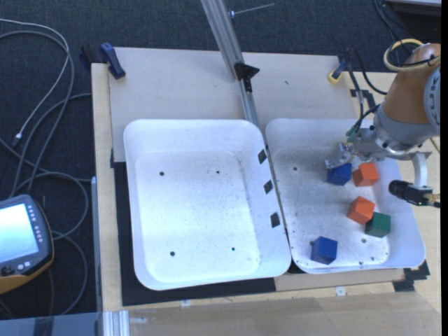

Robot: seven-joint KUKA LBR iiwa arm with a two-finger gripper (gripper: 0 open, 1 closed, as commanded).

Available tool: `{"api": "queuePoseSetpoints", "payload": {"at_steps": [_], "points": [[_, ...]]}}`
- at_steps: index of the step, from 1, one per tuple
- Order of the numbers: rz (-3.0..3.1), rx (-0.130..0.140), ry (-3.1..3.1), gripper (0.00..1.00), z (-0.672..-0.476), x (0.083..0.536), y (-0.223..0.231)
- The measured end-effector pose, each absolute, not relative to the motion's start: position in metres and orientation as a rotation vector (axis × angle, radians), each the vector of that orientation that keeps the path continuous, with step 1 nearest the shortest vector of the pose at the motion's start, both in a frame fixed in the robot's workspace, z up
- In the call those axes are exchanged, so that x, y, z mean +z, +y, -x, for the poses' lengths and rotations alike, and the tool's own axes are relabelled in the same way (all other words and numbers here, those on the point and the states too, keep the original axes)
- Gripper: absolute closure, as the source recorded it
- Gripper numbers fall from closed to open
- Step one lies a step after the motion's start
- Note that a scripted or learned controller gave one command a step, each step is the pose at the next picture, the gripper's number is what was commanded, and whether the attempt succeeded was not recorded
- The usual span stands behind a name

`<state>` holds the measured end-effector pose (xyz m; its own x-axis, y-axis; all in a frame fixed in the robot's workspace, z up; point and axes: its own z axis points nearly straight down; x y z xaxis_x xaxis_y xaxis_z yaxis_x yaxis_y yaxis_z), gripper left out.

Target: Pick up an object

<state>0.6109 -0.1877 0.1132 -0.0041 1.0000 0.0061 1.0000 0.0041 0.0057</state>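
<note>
Gripper (348, 157) low over right bin (301, 208), at the bin's 1 o'clock corner, hung from the grey wrist with orange band entering from 3 o'clock. Finger spread impossible to tell: tips small, dark and merged with wiring. Nothing visibly clamped between them.

Upper blue cube (339, 174) directly beneath the tips, at their 7 o'clock, seemingly touching or just beside; contact uncertain. Upper orange cube (365, 175) just beside it at 3 o'clock, the 2 nearly touching.

Farther out, toward 5 o'clock of the gripper: lower orange cube (360, 209), with green cube (379, 224) touching or just beside it at its 4 o'clock. Lower blue cube (323, 249) well apart, near the bin's 6 o'clock rim.

Left bin (140, 187) at 9 o'clock of the right bin, the 2 rims meeting along the centre.

Progress, as judged: approach made, descent apparently near its end over the upper blue cube; grasp not confirmed, lift not begun. All 5 cubes resting on the bin floor. Remaining: closure on 1 cube, then raising clear. Risk: crowding by the neighbouring orange cube.
</note>
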Motion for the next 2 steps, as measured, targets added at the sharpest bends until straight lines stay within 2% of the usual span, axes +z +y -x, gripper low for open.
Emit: {"api": "queuePoseSetpoints", "payload": {"at_steps": [1, 2], "points": [[2.214, -0.011, -2.235, 1.0, -0.611, 0.179, -0.108], [2.211, -0.007, -2.232, 1.0, -0.625, 0.201, -0.007]]}}
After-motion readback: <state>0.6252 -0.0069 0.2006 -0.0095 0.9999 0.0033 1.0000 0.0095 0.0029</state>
